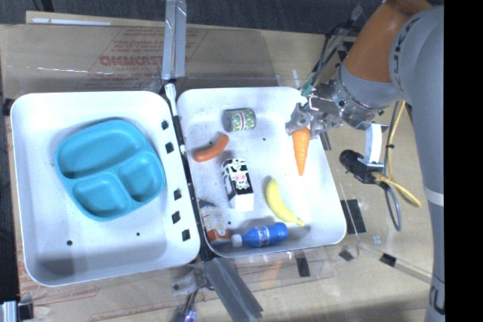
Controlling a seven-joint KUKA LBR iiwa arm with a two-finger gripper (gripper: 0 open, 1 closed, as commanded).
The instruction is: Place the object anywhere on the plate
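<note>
Tool [306,119] covers carrot [300,151] wide end; contact indistinct.

I see a brown bench [90,56], cardboard-looking, with faded red print [128,60] on the far left part. Two shallow white bins sit directly on it side by side, touching along their inner edges: left bin [45,237], right bin [198,105]. A grey metal bar [174,41] lies on the bench on the far side, in line with the seam between the bins. Another grey strut [230,290] is at the near edge, under the same seam. Small black pieces [352,216] are on the bench just right of the right bin.
</note>
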